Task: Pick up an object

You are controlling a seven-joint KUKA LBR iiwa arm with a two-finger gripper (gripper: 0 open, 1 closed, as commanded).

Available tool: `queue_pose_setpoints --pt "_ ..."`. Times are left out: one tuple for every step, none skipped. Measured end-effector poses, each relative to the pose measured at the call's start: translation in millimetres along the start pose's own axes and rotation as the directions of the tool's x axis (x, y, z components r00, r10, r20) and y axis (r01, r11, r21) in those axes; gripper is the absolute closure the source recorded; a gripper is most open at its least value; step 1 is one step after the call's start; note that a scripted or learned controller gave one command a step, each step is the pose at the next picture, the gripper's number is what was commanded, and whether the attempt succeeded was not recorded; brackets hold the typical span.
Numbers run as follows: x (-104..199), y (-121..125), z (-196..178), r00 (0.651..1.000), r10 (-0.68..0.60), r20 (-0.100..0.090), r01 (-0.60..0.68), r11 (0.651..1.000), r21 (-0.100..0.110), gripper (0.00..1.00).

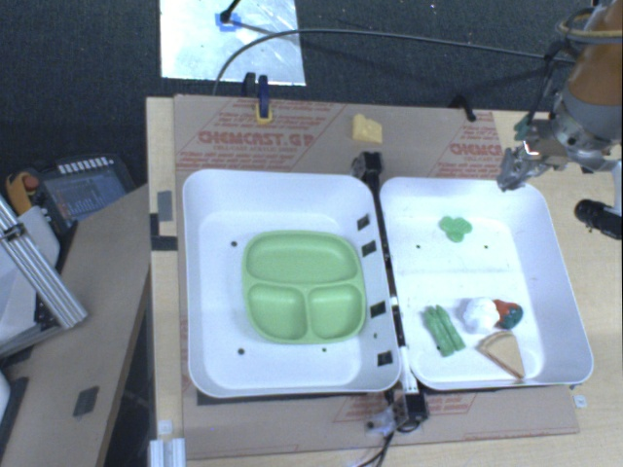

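Gripper [513, 173] over right bin's far rim; green blob [455, 227] nearby, apart.

Overhead, slanted down on both bins [292, 188]

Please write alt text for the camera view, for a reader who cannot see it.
Seen from above, the end effector hangs at the far right corner of the right bin, which holds a green blob, green sticks, a white-and-red object and a tan wedge. The left bin holds a green divided tray.
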State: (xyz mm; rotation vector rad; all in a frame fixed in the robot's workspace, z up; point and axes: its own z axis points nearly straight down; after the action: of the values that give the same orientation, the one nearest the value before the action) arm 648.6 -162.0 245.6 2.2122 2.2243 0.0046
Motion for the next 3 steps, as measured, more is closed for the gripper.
queue_pose_setpoints --pt "56 2 8 1.000 -0.004 -0.003 0.004 1.000 0.003 1.00" --pt "109 -7 21 1.000 -0.004 -0.003 0.004 1.000 0.006 1.00" --pt "156 -18 29 1.000 -0.003 -0.002 0.003 1.000 0.007 1.00"
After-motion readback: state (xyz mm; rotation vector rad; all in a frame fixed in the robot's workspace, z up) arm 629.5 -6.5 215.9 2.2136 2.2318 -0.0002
